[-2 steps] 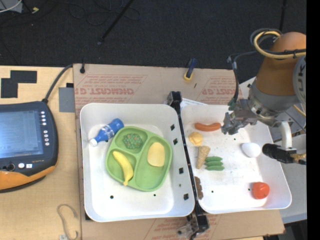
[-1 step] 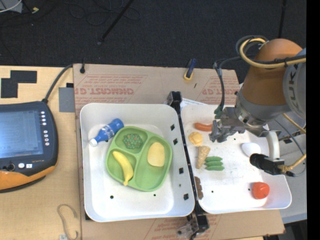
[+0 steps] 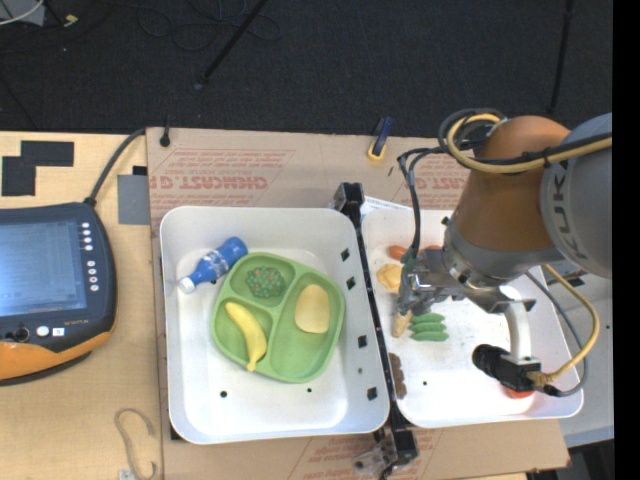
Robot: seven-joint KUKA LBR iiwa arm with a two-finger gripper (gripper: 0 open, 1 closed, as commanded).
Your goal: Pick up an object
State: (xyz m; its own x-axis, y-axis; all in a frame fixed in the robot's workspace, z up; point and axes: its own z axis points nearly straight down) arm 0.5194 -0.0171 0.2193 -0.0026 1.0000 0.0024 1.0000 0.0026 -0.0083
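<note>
Green pea pods lie in the right bin, just at five o'clock of the gripper; whether it grips anything cannot be told. At nine o'clock, the left bin holds a green divided plate.

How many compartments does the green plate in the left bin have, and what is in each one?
3. On the green plate, the upper-left compartment holds green peas, the lower-left one a banana, the right one a pale yellow piece. No compartment seems hidden.
</note>
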